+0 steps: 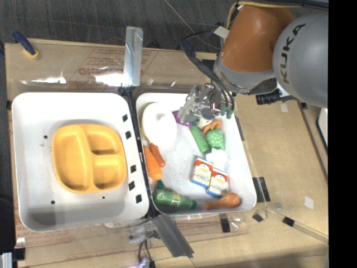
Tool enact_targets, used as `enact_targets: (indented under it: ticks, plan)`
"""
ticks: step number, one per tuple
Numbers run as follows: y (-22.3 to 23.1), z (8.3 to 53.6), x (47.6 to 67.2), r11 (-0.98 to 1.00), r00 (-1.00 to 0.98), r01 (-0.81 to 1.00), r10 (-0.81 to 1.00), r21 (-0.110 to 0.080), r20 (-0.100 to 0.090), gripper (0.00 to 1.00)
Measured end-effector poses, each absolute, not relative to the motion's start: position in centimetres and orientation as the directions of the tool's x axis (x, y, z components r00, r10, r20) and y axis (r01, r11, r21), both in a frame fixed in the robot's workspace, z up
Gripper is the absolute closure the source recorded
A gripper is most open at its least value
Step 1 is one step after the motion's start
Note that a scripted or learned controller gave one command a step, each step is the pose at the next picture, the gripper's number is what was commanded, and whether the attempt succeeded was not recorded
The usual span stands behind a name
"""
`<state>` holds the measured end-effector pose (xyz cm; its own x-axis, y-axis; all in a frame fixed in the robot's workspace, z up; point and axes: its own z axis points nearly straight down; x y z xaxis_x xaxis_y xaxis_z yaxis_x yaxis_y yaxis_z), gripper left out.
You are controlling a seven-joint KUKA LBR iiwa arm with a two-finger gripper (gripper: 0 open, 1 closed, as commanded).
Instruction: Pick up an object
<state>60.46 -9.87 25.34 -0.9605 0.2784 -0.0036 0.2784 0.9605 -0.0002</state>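
— Nearest you, what's in the right bin (249,178)?
— Bottle (173,200), drumstick (223,201), two cartons (210,177); yellow tray (89,156) in the left bin (22,149).
— And the gripper (202,108)?
— At the far end, above a green vegetable (199,139); you can't tell its finger state.

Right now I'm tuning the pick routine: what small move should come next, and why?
Probably ease the gripper straight down a little: it hovers over the right bin's far end, with a green toy just below it and nothing visibly held.
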Motion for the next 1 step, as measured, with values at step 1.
enact_targets:
  ticks: [1]
  plan:
    - [-8.38,27.50,64.78,0.924,-0.924,0.381,0.381,0.000,-0.005,1.00]
